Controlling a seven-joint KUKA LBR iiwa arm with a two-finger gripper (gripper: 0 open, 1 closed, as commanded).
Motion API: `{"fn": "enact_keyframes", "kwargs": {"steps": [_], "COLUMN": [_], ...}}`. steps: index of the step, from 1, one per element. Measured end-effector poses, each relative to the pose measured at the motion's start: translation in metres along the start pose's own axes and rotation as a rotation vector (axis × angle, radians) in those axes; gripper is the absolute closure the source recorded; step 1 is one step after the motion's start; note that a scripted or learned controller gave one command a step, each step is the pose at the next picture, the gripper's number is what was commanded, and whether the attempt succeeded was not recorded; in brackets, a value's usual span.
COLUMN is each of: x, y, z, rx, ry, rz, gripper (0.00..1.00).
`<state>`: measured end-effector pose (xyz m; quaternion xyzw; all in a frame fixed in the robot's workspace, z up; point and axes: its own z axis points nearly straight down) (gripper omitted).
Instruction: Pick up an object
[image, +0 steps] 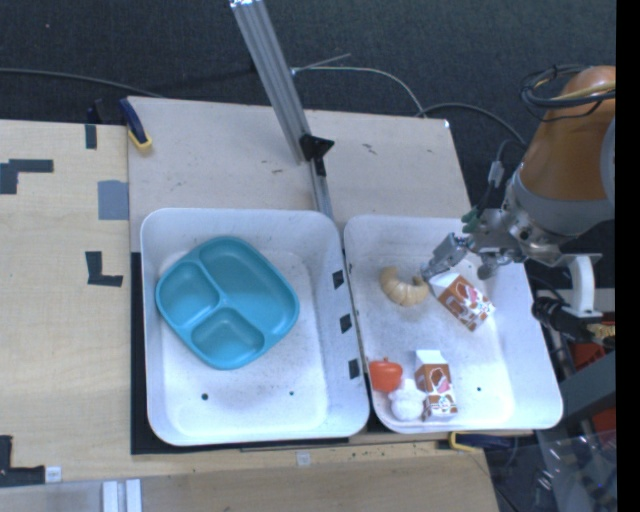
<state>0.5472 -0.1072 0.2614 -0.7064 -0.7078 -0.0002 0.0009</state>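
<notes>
Over the right bin (520, 400), near its upper middle, the fingers (440, 262) of the gripper (452, 256) point down and to the left, splayed apart with nothing between them, though at this slant the exact gap is hard to judge. Just below them and slightly to the right lies a small red-and-white carton (466, 302), tipped on its side with its long axis running from upper left to lower right; its upper corner sits almost under the fingertips. To the left of the fingers, near but apart from the carton, rests a pale curved pastry (403, 289), its curve opening upward. Either one is the likely target, and the carton looks the closer of the two, so the coming move probably calls for a short drop down and a touch to the right, with the fingers turned across the carton's narrow width.

Farther off, along the bin's near edge, a red tomato (386, 375), a white lump (406, 404) and a second small carton (436, 386) cluster together, touching or nearly so. The arm (565, 160), grey with its orange band, reaches in from the right. The left bin (170, 410) holds a blue divided plate (227, 302). Both bins sit on the counter (60, 300), with a slanted metal rail (275, 75) above.
</notes>
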Motion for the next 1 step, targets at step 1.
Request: {"fn": "enact_keyframes", "kwargs": {"steps": [1], "x": [0.0678], "y": [-0.0462], "z": [0.0776], "rx": [0.012], "ry": [0.002], "rz": [-0.003], "gripper": [0.0]}}
